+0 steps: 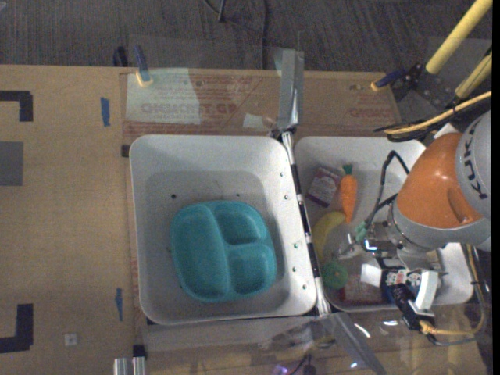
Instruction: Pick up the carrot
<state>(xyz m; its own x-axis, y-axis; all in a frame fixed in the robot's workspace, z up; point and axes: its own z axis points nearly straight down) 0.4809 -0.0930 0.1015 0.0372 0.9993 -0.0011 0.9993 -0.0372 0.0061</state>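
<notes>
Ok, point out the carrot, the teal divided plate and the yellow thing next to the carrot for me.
carrot (348,196): camera view, middle of its orange body.
teal divided plate (205,258): camera view, floor of its large left compartment.
yellow thing (328,226): camera view, middle of its visible rounded top.

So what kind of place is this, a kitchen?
More likely a robot test lab: an arm reaches over two white bins on a taped-up cardboard bench, with a toy-like carrot and a teal tray.

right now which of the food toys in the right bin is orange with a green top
The carrot, lying near the right bin's far left side. The yellow piece below it is plain yellow, and the small round piece nearer the front is green.
</notes>
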